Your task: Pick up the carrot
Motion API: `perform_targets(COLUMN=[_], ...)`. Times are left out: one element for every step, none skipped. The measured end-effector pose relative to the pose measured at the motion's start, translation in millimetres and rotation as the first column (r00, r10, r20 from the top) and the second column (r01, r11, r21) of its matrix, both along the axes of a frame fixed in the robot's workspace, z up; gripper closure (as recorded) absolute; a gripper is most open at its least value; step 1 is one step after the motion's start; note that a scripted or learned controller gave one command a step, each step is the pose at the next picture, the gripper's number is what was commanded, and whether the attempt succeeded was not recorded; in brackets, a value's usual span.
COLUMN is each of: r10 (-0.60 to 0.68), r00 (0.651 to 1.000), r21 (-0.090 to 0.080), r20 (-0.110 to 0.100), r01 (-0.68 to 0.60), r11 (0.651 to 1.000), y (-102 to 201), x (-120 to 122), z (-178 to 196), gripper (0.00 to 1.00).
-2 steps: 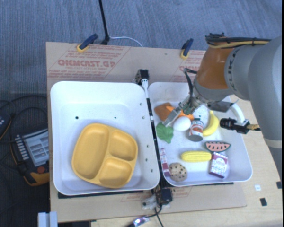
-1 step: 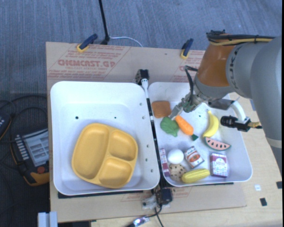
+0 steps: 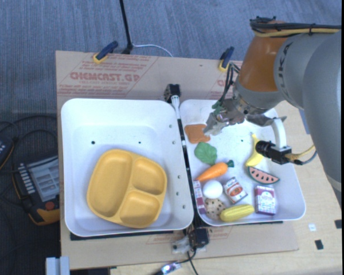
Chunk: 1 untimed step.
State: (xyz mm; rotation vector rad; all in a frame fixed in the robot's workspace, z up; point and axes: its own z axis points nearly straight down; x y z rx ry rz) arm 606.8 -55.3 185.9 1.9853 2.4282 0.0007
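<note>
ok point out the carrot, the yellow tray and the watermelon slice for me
carrot (image 3: pixel 213 171), camera view, middle of its orange body
yellow tray (image 3: pixel 126 186), camera view, ridge where its three compartments meet
watermelon slice (image 3: pixel 263 175), camera view, centre of its red flesh

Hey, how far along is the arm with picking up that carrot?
Nothing looks done: the carrot lies in the right bin, between the green vegetable and the egg. The gripper hangs farther back, over the orange slice. Reaching, gripping and lifting are all left.
</note>
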Motion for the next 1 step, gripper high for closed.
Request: perform_targets(r10=[0.175], r00=[0.985], r21=[-0.003], r20=[0.010], r01=[-0.175], r11=[0.985], y=[-66.6], x=[37.4], z=[-94.0], gripper=[1.00])
